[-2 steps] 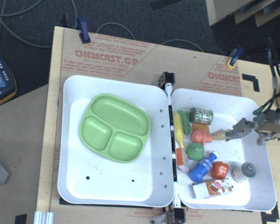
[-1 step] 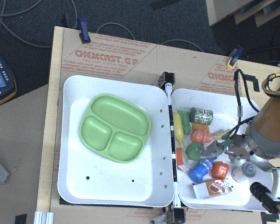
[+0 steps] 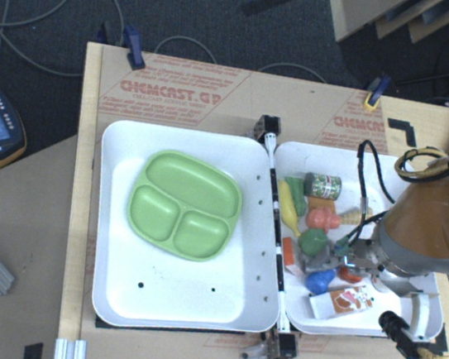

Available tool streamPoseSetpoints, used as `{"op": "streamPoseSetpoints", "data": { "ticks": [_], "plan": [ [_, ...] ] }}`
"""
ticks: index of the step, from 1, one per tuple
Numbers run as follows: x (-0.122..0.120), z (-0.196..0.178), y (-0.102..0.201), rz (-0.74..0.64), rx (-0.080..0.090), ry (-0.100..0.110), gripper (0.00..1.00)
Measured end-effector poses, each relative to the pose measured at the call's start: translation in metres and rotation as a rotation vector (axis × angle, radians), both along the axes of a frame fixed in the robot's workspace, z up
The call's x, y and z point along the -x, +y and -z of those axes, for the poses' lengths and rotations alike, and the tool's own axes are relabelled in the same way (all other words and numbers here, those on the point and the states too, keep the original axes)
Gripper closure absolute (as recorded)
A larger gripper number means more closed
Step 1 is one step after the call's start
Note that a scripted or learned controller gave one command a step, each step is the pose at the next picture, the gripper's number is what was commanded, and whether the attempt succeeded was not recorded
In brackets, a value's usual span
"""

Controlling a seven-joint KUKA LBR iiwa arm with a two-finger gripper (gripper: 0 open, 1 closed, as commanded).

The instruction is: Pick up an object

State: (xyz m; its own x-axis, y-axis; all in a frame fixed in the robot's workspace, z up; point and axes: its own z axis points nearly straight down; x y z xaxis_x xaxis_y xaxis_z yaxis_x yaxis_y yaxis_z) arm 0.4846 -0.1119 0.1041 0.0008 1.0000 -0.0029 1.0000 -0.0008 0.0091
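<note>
The worktop (image 3: 221, 90) fills mid-frame, carrying the left bin (image 3: 109, 283) with a green divided plate (image 3: 185, 204). The arm (image 3: 431, 222) reaches in at right over the right bin (image 3: 295, 156). Its jaws (image 3: 337, 256) sit low among small toys; whether open or closed, I cannot tell. A blue object (image 3: 320, 279) lies just below, a green ball (image 3: 312, 241) beside.

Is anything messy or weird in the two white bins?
Nothing looks broken or spilled. The green plate sits tilted in the left bin. The toys, like the can on its side, lie jumbled in the right bin.
</note>
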Motion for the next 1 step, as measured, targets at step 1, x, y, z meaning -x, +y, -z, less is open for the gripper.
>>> {"op": "streamPoseSetpoints", "data": {
  "ticks": [1],
  "plan": [
    [-0.0001, -0.0099, -0.0011, 0.003, 0.002, -0.002, 1.0]
  ]
}}
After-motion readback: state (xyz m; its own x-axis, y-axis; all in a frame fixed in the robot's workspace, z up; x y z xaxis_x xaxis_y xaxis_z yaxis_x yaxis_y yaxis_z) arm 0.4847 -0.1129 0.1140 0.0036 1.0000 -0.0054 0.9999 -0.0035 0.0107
